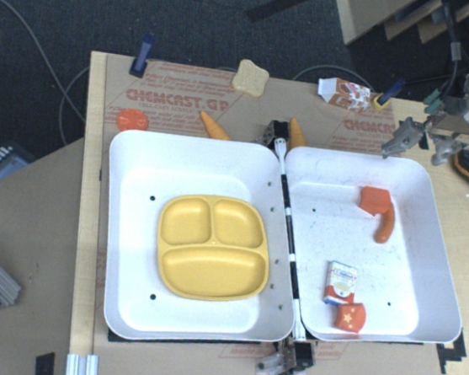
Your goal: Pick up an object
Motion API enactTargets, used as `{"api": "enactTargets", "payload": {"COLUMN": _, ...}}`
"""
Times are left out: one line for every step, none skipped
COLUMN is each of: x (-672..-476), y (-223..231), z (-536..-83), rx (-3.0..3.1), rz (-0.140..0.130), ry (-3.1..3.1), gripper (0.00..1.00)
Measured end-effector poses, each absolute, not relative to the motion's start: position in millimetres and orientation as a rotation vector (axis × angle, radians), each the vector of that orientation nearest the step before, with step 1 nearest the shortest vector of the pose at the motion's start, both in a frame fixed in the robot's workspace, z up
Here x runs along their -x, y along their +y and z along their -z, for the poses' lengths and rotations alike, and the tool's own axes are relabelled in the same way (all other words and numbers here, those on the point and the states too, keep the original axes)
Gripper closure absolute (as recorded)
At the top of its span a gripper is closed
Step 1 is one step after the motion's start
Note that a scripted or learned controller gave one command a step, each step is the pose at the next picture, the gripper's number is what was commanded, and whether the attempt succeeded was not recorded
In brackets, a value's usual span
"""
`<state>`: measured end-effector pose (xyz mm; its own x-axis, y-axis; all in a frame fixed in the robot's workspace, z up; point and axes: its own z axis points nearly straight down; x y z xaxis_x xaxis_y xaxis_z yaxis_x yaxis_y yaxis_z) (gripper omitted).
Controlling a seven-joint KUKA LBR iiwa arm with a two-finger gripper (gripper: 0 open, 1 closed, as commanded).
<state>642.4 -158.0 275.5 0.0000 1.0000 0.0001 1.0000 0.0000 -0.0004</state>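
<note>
Orange is what marks my target: an orange L-shaped piece (377,210) lies flat in the right bin (430,249), in its upper part toward the far rim, touching nothing else. Taking that bin as my landmark, I hang beyond its far right corner, over the bench (187,92) and outside the rim, my jaws (422,142) well apart from the piece and from everything inside. How my jaws stand I cannot tell; they are small and grey against the clutter, and nothing shows between them. Lower in the same bin, near its front rim, a small white and red carton (341,283) lies just above a red block (351,316), the two touching or nearly so. Left of the bin, with a dark seam between, sits the left bin (130,212), holding a yellow divided plate (212,248) near its middle. Behind both bins, on the bench board, lie an orange disc (132,119), a carrot-like stick (214,126), a tan bread-shaped piece (251,77), a blue clip (141,54) and a crumpled white and red wrapper (345,93).
</note>
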Motion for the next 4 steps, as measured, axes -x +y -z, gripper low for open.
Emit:
{"api": "enactTargets", "payload": {"x": -664.6, "y": -183, "z": -130, "rx": 2.22, "rz": -0.002, "ry": -2.22, "gripper": 0.0}}
{"api": "enactTargets", "payload": {"x": -659.4, "y": -172, "z": -84, "rx": 2.219, "rz": -0.001, "ry": -2.221, "gripper": 0.0}}
{"api": "enactTargets", "payload": {"x": -630.8, "y": -141, "z": -85, "rx": 2.219, "rz": -0.001, "ry": -2.221, "gripper": 0.0}}
{"api": "enactTargets", "payload": {"x": -631.3, "y": -141, "z": -95, "rx": 2.221, "rz": 0.001, "ry": -2.222, "gripper": 1.0}}
